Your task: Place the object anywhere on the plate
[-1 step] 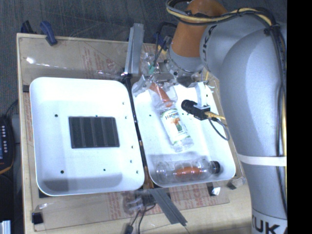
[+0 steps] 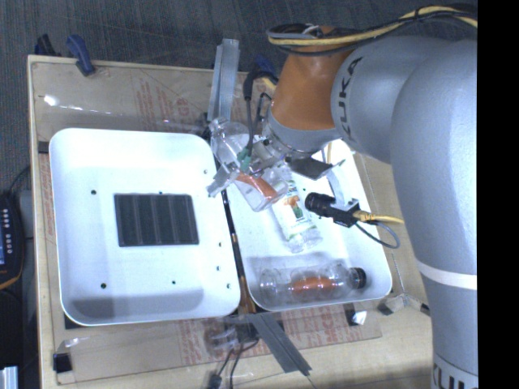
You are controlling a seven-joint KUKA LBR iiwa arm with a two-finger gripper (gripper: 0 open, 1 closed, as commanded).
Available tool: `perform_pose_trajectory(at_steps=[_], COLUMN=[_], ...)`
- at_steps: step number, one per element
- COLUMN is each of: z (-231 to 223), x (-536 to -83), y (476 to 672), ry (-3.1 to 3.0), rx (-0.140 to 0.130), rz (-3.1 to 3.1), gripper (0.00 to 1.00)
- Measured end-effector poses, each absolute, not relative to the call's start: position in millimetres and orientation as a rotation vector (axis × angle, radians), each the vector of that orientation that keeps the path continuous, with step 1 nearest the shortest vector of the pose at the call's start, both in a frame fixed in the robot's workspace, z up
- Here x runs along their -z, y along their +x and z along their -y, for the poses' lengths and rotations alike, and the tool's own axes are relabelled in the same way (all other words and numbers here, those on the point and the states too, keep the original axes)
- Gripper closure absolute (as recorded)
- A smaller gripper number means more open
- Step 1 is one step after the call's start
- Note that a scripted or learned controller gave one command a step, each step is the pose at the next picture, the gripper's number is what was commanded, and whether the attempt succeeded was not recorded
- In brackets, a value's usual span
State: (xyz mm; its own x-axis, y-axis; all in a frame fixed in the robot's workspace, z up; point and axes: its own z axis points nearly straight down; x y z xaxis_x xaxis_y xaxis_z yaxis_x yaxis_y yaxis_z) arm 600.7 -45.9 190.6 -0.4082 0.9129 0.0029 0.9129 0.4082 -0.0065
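Note:
A dark ribbed rectangular plate point(image 2: 156, 220) lies flat in the middle of the left white bin point(image 2: 77, 160). My gripper point(image 2: 237, 167) hangs over the divide between the two bins, at the upper left corner of the right bin point(image 2: 381, 270). Just below and right of it is a clear object with an orange-red part point(image 2: 259, 187), close against the gripper; I cannot make out whether it is held. The gripper is to the right of the plate and apart from it.
A clear bottle with a green label point(image 2: 296, 220) lies in the right bin's middle. Another clear bottle with orange contents and a dark cap point(image 2: 312, 280) lies along its front wall. A black cable plug point(image 2: 324, 206) hangs from the wrist. Blue clamps point(image 2: 81, 55) hold the bench's back edge.

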Motion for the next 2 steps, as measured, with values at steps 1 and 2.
perform_pose_trajectory(at_steps=[1, 2], z=[-4.8, -44.6], x=[-190.5, -207.3], y=[603.2, 594.3], ry=[-0.506, 0.048], rx=[-0.003, 0.000], rz=[3.093, 3.142], gripper=[1.00, 1.00])
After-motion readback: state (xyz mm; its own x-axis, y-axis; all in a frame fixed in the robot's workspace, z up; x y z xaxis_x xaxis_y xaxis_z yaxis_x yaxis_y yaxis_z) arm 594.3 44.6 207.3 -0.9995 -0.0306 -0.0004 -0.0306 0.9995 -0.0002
